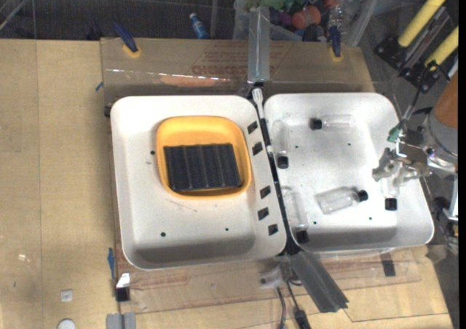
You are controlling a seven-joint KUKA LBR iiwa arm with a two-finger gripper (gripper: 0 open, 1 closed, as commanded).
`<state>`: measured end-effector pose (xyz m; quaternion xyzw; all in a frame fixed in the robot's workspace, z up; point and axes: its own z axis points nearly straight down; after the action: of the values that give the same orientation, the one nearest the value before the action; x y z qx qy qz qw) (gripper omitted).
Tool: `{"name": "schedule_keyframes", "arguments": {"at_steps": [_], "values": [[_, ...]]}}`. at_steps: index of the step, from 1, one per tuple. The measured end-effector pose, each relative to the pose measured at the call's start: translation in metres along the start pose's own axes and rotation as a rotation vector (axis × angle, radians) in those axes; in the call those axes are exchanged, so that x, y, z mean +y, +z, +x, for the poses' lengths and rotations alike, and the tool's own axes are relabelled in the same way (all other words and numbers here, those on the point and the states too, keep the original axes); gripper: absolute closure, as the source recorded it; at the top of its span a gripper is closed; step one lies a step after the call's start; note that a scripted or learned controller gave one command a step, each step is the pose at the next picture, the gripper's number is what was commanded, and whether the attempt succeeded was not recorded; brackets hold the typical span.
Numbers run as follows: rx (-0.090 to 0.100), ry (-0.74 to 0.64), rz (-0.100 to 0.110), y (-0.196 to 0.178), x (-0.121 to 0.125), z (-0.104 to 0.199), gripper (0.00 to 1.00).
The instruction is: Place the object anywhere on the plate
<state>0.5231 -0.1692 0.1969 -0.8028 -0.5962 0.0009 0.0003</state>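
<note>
The table (44, 175) carries two shallow white bins side by side, separated by a dark divider (271, 175) with black clips along it.

Left bin (138, 233): a yellow plate (169, 135) with rounded corners lies near the bin's centre, slightly toward the far side. A dark ribbed rectangular insert (202, 166) lies flat on the plate and covers most of its inner area. Only the yellow rim is exposed around the insert.

Right bin (342, 233): several clear bottles with black caps lie on the floor of the bin, all on their sides.
- One bottle (336, 199) lies near the centre toward the near side, its cap pointing right.
- A second bottle (333, 123) lies near the far wall, its cap pointing left.
- A third bottle (275, 144) lies against the divider, its cap toward the near side.
- A fourth bottle (291, 211) lies along the divider at the near left corner, its cap at the near end.

No bottle touches the plate; all of them are in the right bin, well apart from it.

Gripper (389, 182): positioned over the right edge of the right bin, just right of the central bottle and apart from it. A small black piece sits at its lower tip. Whether it is apart or together cannot be told from this view. The arm (445, 131) enters from the right, with the orange band visible at the frame edge.
</note>
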Motion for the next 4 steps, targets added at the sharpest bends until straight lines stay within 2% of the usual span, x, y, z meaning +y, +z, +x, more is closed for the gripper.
{"name": "schedule_keyframes", "arguments": {"at_steps": [1,2,3,4], "values": [[0.0,0.0,0.0,0.0,0.0,0.0,0.0],[-0.001,-0.238,-0.004,-0.069,0.091,0.017,0.0],[-0.002,-0.619,-0.006,-0.014,0.139,0.006,0.0],[-0.003,-0.919,-0.009,-0.022,0.152,-0.003,0.0]]}}
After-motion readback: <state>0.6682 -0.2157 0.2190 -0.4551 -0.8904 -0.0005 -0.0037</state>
